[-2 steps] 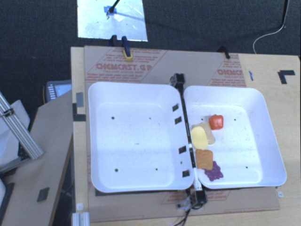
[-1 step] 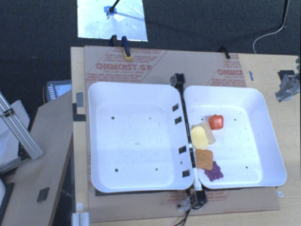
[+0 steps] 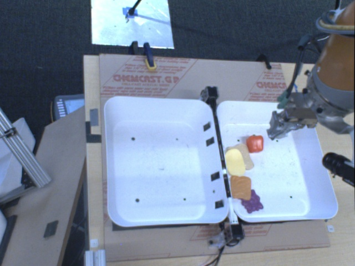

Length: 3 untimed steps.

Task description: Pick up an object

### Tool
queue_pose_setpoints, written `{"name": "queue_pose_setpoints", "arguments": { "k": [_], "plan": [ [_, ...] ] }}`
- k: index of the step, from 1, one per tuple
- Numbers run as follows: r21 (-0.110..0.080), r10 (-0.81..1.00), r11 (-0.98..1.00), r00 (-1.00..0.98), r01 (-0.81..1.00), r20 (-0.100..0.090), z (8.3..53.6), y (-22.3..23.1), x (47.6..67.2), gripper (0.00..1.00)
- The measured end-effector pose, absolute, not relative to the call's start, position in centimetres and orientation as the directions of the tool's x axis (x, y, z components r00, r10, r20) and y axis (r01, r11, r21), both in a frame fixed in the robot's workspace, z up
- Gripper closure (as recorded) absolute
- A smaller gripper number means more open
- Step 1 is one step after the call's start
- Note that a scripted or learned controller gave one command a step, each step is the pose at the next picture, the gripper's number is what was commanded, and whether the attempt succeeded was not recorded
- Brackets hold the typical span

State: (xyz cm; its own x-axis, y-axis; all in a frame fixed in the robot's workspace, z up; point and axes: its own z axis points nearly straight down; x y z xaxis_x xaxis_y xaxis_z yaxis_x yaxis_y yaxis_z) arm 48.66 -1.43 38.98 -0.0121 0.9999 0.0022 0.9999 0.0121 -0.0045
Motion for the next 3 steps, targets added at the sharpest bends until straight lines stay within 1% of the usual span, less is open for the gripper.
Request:
{"name": "queue_pose_setpoints", "arguments": {
  "k": [1, 2, 3],
  "plan": [
    [0.021, 1.000, 0.005, -0.005, 1.000, 0.000, 54.4, -1.5, 48.7, 1.00],
    [-0.003, 1.000, 0.011, -0.011, 1.000, 0.001, 47.5, 5.3, 48.6, 1.00],
    [-0.001, 1.000, 0.012, -0.012, 1.000, 0.001, 43.6, 12.7, 48.6, 1.00]
  ]
}}
